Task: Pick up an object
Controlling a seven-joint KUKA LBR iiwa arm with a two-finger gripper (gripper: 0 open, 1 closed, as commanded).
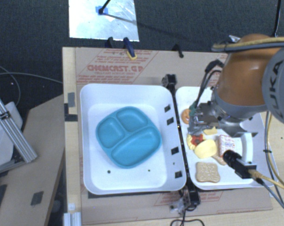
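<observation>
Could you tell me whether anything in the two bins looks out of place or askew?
Mostly not. The blue divided plate sits rotated in the left bin, its edges askew to the walls. The toy food pieces, among them a cracker, lie crowded in the right bin below the gripper.

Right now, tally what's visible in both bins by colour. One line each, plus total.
Blue: 1, the divided plate in the left bin.
Yellow: 1, the rounded piece in the right bin.
Tan: 1, the square cracker.
Orange: 1, the piece by the divider.
Red: 1, the piece below the gripper.
White: 1, the printed packet.
Total: 6; the arm may hide more.
</observation>
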